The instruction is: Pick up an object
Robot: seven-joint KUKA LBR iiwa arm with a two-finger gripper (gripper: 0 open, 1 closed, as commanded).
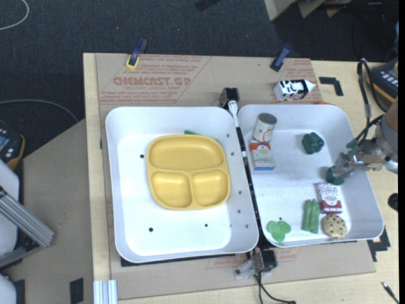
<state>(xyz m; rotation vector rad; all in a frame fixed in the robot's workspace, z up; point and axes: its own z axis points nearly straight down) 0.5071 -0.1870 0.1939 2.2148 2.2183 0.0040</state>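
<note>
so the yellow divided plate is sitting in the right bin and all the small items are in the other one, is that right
Not quite: the yellow divided plate sits in the left bin, not the right one. The camera view shows this. The small items, such as the can, the dark green piece and the cookie, are in the other one, the right bin.

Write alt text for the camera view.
The gripper hovers at the right bin's right side, among a can, cookie and small toy foods. The left bin holds a yellow divided plate.
</note>
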